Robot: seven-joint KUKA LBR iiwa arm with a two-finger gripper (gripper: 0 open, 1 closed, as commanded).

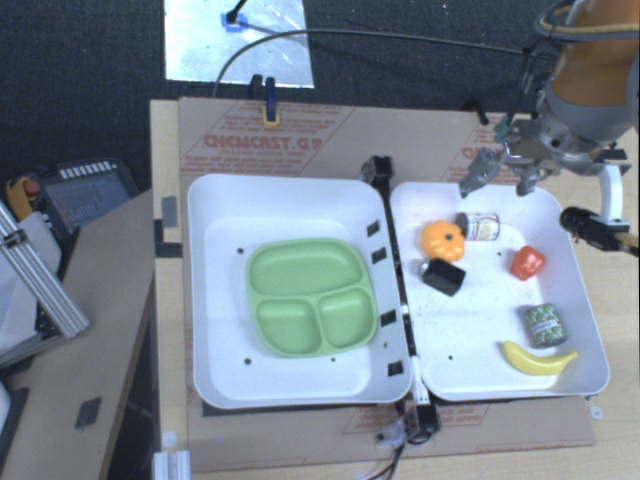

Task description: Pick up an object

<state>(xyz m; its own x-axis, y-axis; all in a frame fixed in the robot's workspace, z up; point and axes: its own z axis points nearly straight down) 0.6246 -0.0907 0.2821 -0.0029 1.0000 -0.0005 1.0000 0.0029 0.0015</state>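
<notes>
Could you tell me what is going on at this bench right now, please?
The grey arm's two-finger gripper hangs open over the far edge of the right white bin, holding nothing. In that bin lie a small jar, orange pumpkin, black block, red pepper, green can and yellow banana. The left white bin holds a green divided plate.

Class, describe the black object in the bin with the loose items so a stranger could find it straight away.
Start at the right-hand white bin, the one holding loose items beside the bin with the green tray. Near its left wall lies a small black block, touching the lower edge of an orange pumpkin-like toy. It is the only dark, boxy thing there.
</notes>
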